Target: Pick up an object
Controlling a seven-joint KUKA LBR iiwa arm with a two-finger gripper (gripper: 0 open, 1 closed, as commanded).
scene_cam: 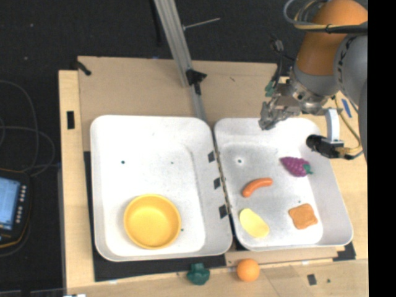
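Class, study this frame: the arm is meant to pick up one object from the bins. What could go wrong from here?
1. The end effector sits over the far rim of the right bin, away from every item, so a straight descent may hit the rim or close on nothing.
2. The orange sausage and purple grapes are small and rounded, so they could slip out.
3. The yellow piece lies near the bin's wall, leaving little finger room.

No text, label, brand, number or sign can be read. The screen [7, 206] at the left edge glows, but whatever it shows is too small to make out.
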